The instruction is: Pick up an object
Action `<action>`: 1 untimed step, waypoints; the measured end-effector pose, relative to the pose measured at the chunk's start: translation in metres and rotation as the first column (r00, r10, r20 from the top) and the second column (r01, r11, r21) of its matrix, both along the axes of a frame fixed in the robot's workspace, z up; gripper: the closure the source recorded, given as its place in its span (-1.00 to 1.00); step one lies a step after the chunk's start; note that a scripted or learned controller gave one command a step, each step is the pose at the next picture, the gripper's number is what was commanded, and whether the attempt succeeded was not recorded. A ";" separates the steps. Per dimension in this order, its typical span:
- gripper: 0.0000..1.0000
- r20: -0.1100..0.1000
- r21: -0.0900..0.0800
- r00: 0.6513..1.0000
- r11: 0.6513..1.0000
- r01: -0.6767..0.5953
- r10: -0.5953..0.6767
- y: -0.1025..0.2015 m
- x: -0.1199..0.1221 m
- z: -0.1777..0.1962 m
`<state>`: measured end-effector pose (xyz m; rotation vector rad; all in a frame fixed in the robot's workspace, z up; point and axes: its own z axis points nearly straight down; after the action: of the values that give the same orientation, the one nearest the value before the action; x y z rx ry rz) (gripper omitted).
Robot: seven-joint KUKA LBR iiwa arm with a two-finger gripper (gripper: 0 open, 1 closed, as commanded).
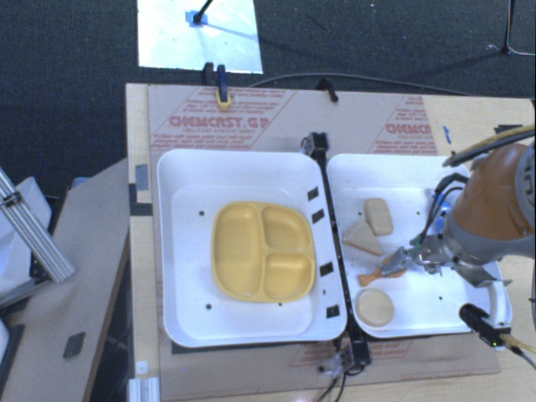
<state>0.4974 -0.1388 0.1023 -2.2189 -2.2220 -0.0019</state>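
Claw (400,260) of the grey arm is reaching into the right white bin (419,167), hanging just over a small orange carrot-shaped piece (374,275) near the bin's middle; its opening cannot be told, and nothing is showing held. Beside it are lying a pale wedge-shaped piece (363,240), a tan oblong block (378,215) toward the far edge and a cream round disc (375,306) at the near left corner. Judged light, stiff and smooth, the carrot piece is best pinched across its narrow body. A yellow divided plate (261,250) is sitting in the left white bin (188,174).
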 end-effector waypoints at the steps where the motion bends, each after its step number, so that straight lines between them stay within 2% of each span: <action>1: -1.00 0.005 0.005 1.000 1.000 -0.002 0.002 0.002 0.004 -0.013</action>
<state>0.5011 -0.1366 0.0889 -2.2165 -2.2247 -0.0129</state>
